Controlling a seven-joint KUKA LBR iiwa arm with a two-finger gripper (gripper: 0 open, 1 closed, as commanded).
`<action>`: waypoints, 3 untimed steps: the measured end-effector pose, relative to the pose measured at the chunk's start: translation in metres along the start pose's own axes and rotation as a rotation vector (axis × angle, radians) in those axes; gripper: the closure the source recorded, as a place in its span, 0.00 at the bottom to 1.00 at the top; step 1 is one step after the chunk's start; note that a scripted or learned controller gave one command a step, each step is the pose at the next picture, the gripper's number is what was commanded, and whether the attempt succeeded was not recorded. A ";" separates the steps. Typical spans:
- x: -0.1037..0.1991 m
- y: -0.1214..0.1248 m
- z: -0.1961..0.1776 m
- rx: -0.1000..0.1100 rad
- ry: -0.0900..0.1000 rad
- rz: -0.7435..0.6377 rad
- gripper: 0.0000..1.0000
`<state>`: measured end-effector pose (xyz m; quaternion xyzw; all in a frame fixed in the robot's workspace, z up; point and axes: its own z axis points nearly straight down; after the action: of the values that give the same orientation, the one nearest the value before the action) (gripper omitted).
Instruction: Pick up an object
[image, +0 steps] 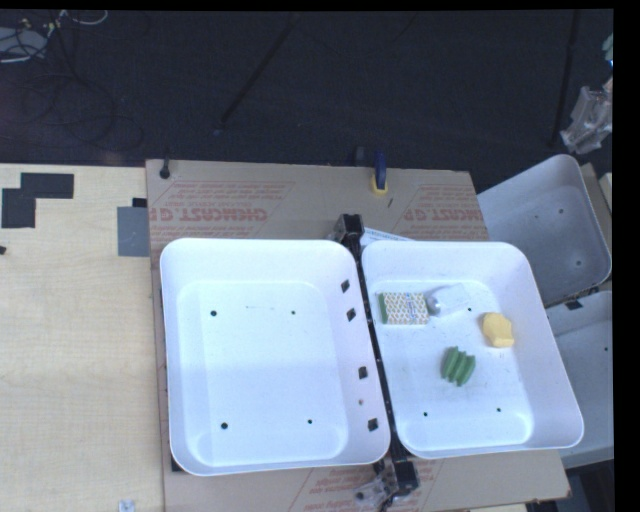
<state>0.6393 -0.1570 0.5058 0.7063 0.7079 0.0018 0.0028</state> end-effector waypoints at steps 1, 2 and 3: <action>0.000 0.005 -0.034 0.005 0.001 -0.002 1.00; 0.059 0.005 -0.004 0.013 0.004 -0.003 1.00; 0.116 0.002 0.078 0.018 0.004 -0.003 1.00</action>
<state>0.6418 -0.0406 0.4272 0.7052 0.7090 -0.0033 -0.0050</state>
